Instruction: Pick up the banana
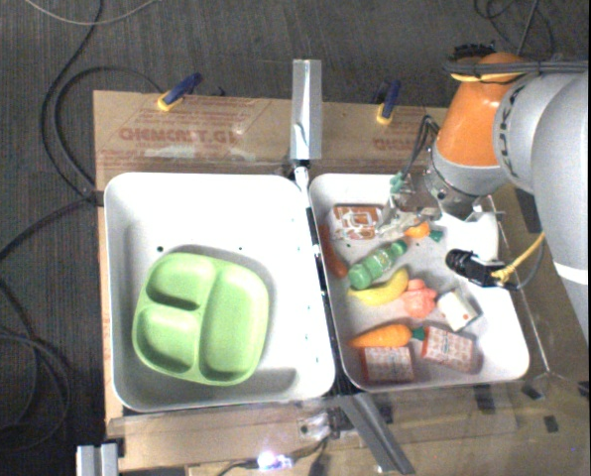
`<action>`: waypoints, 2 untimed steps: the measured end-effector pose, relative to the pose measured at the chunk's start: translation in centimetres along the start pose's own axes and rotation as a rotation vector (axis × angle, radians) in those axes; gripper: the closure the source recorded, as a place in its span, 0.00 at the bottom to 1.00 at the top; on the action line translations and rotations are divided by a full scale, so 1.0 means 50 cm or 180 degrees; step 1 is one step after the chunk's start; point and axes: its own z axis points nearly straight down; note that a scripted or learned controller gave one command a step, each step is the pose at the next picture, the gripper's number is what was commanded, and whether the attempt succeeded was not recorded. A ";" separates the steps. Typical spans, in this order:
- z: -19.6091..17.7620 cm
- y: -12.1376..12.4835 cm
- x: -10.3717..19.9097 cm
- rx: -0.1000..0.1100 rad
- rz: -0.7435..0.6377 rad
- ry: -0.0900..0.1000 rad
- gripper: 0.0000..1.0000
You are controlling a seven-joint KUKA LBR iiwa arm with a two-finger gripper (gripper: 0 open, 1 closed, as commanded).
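Note:
The yellow banana [380, 289] lies on its side in the middle of the right bin [509, 350], just below a green bottle [378, 262]. My gripper [403, 218] hangs over the upper part of that bin, up and to the right of the banana and apart from it. It is next to a brown packet [355, 221] and a small orange thing [418, 232]. Nothing can be seen held in it.
Around the banana lie a pink thing [420, 298], a white block [457, 310], a carrot [380, 336] and two red boxes [387, 364] [449, 348]. The left bin [127, 206] holds a green divided plate [203, 315].

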 end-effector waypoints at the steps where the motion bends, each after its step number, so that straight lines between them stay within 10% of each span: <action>1: 0.000 0.000 0.000 0.0000 0.0000 0.0000 0.00; 2: 0.094 -0.087 -0.010 -0.0057 0.0467 -0.0008 0.00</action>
